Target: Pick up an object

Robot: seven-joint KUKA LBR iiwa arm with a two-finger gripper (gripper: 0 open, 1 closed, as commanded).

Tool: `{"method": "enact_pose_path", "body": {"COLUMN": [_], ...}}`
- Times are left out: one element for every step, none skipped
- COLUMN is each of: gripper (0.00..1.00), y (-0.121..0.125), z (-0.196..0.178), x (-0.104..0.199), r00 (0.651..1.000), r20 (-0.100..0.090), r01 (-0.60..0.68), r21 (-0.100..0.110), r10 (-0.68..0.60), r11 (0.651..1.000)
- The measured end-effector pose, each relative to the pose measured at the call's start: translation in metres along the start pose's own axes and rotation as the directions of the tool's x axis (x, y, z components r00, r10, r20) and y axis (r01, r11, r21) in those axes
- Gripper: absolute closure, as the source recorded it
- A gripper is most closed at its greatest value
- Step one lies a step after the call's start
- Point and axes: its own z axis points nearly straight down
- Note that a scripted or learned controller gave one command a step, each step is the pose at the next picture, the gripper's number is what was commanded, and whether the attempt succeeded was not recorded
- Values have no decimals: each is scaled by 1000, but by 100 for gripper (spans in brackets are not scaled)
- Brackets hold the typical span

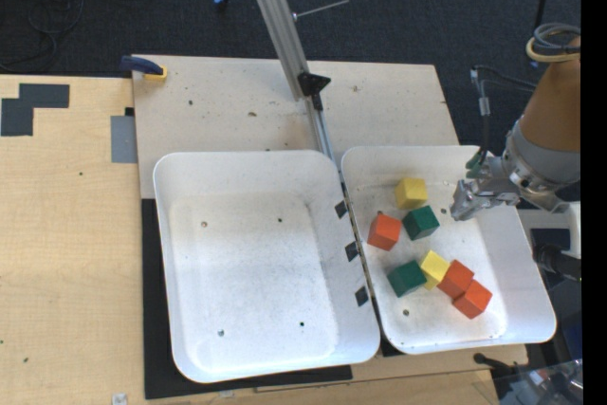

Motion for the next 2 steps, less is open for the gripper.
{"method": "enact_pose_path", "body": {"gripper": [100,100], "y": [13,18], "z": [6,8], "x": [60,107], "r00": [1000,1000], "r20": [-3,-3], "r01": [4,2], "r21": [5,6], "r10": [-4,-2], "r11": [1000,1000]}}
